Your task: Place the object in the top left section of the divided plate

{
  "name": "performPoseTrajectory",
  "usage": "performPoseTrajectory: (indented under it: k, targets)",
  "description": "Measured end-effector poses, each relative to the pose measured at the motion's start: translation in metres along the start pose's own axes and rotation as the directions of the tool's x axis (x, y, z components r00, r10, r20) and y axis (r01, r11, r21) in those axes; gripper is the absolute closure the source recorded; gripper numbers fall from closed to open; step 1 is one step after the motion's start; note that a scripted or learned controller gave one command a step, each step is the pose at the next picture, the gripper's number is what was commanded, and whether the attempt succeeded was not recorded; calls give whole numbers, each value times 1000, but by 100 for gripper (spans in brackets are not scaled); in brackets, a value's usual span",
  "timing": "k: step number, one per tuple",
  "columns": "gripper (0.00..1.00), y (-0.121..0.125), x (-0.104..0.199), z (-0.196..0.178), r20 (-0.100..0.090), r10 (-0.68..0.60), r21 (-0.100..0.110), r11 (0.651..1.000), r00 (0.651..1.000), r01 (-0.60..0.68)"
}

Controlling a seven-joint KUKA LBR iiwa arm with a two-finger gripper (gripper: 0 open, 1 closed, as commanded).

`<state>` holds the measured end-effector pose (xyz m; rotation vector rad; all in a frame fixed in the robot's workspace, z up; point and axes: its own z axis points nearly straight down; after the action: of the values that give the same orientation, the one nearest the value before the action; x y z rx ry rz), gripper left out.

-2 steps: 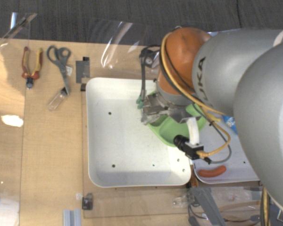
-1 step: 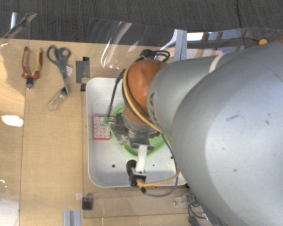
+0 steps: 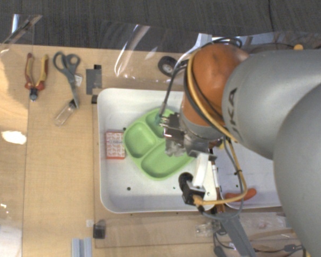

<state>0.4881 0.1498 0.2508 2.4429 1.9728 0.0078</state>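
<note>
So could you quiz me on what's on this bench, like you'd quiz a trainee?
1. True or false: the green divided plate lies inside a white bin.
2. Which lies beside the plate, toward the view's left? A) a small red-and-white card B) a blue cup C) a banana
3. Fill in: on the wooden bench, left of the scissors, lie red-handled ____.

Key: 1 true; 2 A; 3 pliers.

The grey arm point(image 3: 278, 90) reaches in from the right, orange-banded wrist point(image 3: 211, 84) bent down, hiding its claw.
</note>
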Motion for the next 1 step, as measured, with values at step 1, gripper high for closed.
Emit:
performPoseTrajectory:
  k: [1]
  targets:
    - [100,-11,42,127,0,-145,4,989,989,145]
